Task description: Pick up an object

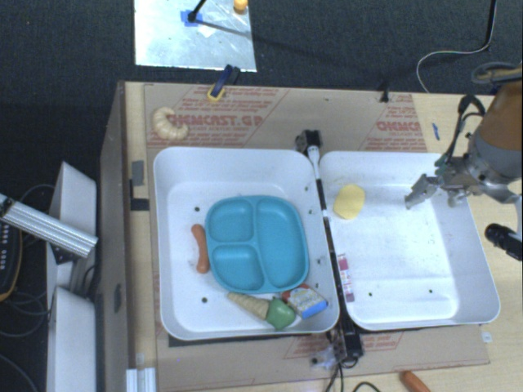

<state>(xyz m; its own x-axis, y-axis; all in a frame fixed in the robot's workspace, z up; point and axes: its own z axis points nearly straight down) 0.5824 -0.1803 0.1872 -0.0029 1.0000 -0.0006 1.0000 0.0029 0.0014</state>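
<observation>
A yellow rounded object (350,201) lies in the right bin (425,300), near its far left corner. My gripper (435,196) hangs over the far right part of that bin, well to the right of the yellow object. Its two fingers are spread open with nothing between them. The left bin (176,219) holds a blue divided plate (256,243), an orange sausage-shaped piece (200,248) to the plate's left, and at the front a tan cone (248,304), a green piece (280,315) and a small blue-and-red packet (309,301).
On the cardboard behind the left bin lie a beige curled object (167,121) and a blue-and-yellow clip (221,82). A black divider bar (323,211) runs between the bins. An orange item (415,380) lies at the front edge.
</observation>
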